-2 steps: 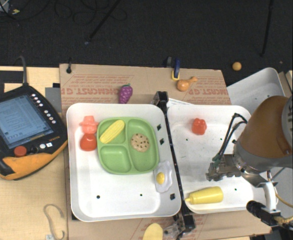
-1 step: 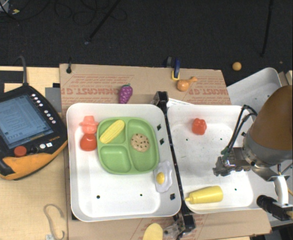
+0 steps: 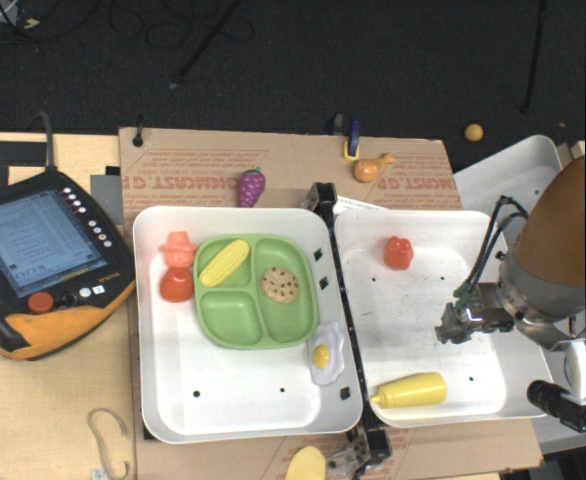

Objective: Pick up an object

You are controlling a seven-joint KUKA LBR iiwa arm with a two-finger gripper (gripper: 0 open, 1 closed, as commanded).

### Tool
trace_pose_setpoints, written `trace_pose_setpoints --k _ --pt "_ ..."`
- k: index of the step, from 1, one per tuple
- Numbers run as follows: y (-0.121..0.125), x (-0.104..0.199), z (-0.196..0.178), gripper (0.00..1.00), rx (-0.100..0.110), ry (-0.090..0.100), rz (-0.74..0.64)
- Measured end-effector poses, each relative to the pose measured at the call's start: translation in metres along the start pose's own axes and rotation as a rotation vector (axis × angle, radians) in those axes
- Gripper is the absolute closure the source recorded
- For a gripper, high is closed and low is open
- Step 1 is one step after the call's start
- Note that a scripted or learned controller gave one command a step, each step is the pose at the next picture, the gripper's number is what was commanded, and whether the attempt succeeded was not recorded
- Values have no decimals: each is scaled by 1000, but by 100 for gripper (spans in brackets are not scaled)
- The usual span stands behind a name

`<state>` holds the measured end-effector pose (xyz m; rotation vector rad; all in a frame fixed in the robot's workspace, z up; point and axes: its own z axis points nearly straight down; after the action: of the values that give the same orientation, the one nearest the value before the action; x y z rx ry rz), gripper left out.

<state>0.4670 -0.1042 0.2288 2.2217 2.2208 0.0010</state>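
The gripper [image 3: 456,326] hangs low over the right bin [image 3: 373,378], near the bin's right side. It is dark and small here, so you cannot tell how it is set, and nothing shows in it. A red toy pepper [image 3: 398,253] sits in the same bin, up and to the left of the gripper and well apart from it. A yellow bottle [image 3: 410,390] lies on its side at the bin's near edge, below and left of the gripper. In the left bin [image 3: 173,398] there is a green tray [image 3: 235,320]. A corn cob [image 3: 222,262] and a cookie [image 3: 280,285] sit in the tray. Red and pink toys [image 3: 177,267] stand just left of the tray.
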Motion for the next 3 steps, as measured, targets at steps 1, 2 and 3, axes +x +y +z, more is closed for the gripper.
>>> trace_pose_setpoints --k 1,2,3 --pt "33 36 -7 100 1 1 -4" --pt "54 73 -3 100 3 1 -3" --pt "82 111 -8 100 1 1 -3"
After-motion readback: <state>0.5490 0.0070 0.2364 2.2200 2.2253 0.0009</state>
